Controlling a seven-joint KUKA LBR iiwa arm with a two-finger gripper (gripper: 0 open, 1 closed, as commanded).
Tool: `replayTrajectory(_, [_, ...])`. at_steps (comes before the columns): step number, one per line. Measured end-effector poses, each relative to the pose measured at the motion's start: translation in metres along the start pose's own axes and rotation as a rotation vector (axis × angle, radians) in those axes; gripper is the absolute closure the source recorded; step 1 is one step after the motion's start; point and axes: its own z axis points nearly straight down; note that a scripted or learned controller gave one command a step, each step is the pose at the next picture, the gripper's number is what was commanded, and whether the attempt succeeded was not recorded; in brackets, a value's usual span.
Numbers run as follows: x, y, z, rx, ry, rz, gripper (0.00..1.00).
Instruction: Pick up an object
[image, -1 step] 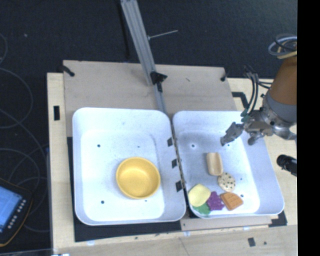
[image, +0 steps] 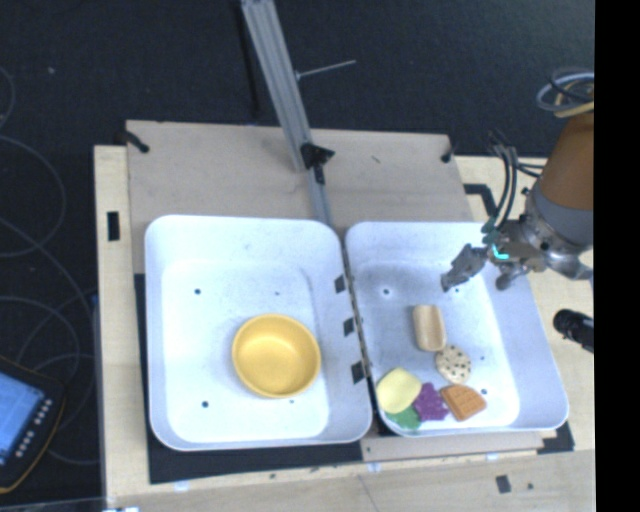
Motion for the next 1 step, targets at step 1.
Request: replayTrajectory(1, [-0.0019,-0.0015,0.0421,0.005,-0.002,0.003,0.0])
